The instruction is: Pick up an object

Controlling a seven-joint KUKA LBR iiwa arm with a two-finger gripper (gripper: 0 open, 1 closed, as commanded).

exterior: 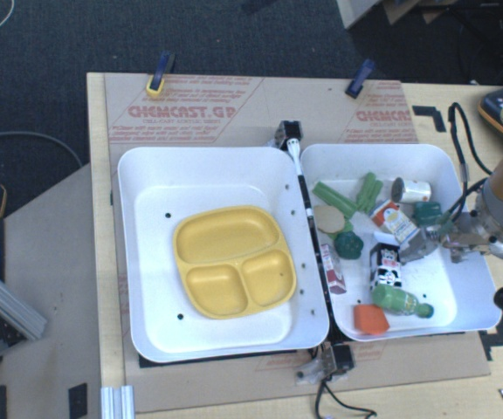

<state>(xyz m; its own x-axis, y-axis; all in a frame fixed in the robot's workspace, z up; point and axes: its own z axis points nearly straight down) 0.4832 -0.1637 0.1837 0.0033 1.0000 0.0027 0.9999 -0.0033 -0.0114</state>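
The right bin (470, 308) holds a jumble of small objects. At the back lie green stick-shaped pieces (361, 195), a white cup on its side (411, 188) and a teal piece (426, 212). A red and white packet (396, 223) lies in the middle, with a black and white carton (384, 267) in front of it. A green bottle (402, 301) and an orange piece (371, 319) lie near the front wall. My gripper (424, 241) reaches in from the right, low over the bin, just right of the packet and the carton.
The left bin (138, 234) holds a yellow divided tray (234, 260). A beige disc (328, 219), a dark green ball (349, 245) and a thin red and white stick pack (332, 271) lie along the right bin's left side. A black cable (458, 147) runs above the bin's right corner.
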